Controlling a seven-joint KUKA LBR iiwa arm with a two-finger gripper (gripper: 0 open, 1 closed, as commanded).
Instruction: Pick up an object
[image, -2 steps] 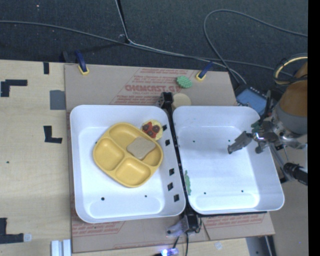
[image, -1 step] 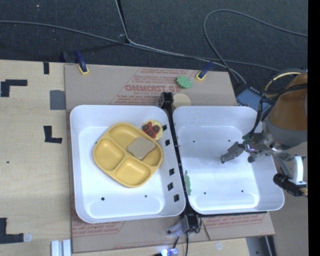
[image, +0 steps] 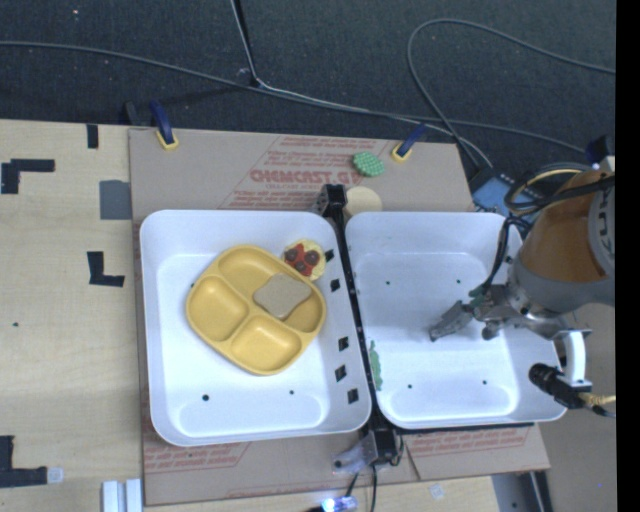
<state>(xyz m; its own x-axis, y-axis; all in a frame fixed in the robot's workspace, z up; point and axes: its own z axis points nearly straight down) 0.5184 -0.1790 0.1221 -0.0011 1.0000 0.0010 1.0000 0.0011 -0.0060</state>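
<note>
A sheet of printed brown cardboard (image: 300, 175) lies on the pale wood bench (image: 60, 330), with dark carpet and trailing cables beyond. The left bin (image: 175, 400) holds a yellow divided plate (image: 225, 310) with a tan square piece (image: 281, 296) on it and a small red-and-yellow object (image: 303, 257) at its upper edge. The pincer (image: 447, 325) hangs low over the right bin (image: 420, 250); I cannot tell how wide it stands or whether it holds anything.

Arm (image: 570, 240) cut off at right edge
</note>
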